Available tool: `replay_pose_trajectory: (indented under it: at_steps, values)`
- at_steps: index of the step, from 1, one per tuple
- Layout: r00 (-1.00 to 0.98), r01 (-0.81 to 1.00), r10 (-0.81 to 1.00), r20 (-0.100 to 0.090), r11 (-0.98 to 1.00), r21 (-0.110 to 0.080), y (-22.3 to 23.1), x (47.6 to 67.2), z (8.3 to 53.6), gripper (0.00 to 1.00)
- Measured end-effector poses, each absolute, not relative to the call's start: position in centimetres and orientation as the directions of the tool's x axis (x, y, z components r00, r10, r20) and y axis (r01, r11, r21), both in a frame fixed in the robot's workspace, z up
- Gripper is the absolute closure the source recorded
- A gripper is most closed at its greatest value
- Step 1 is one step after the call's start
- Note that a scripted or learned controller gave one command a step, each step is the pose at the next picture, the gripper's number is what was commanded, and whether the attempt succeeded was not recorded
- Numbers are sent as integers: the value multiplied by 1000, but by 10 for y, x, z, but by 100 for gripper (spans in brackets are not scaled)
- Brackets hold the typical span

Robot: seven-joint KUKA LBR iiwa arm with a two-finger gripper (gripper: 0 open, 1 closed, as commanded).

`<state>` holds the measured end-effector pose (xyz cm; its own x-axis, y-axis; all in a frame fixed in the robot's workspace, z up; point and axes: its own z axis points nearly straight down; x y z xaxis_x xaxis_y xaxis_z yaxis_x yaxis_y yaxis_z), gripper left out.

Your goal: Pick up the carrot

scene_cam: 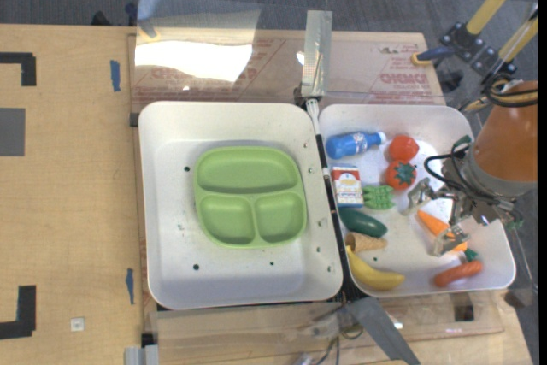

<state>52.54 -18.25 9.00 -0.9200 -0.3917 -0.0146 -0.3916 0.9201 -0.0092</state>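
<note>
The arm is at the reaching step: its metal gripper (446,214) hangs low over the right-hand shallow white plastic bin (504,269), near that bin's right edge, just beside the small tapered orange toy carrot (432,224), which lies on the bin floor and does not look lifted. I cannot tell how the gripper is set. Next, I'd judge, it must settle squarely across the carrot's smooth, slick-looking plastic body, clear of the orange-red toy (459,273) near the front right corner.
</note>
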Motion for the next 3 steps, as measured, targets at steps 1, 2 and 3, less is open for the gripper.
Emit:
replay_pose_trajectory:
  at_steps: [1,2,3]
  values:
    - [-933,-360,-360,-14,933,-8,-160,493,90,0]
    - [-932,-362,-362,-25,932,-13,-158,498,103,100]
    - [-983,-184,-184,-11,983,-1,-81,513,190,100]
